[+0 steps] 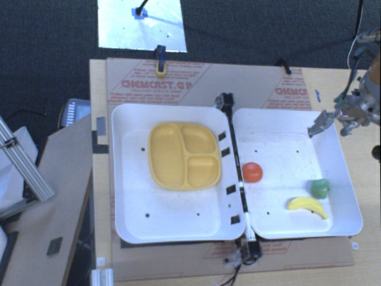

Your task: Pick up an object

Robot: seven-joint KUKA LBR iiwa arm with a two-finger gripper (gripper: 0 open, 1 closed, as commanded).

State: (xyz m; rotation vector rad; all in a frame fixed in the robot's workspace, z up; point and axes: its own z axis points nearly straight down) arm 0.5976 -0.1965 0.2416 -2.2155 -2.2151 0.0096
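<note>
Above the right bin's (333, 154) far right corner hangs the tool (333, 123), its fingers spread apart and holding nothing, so the pick looks not yet begun. Three candidates lie in that bin: an orange-red ball (252, 172) near the divider, a green object (319, 187) towards the right wall, and a yellow banana (308, 206) just beside and in front of it. All sit well apart from the tool, which must descend and close on one. The left bin (128, 177) bears a yellow divided tray (184, 155). Green object and banana crowd each other, which could spoil a grasp; the ball stands alone.
</note>
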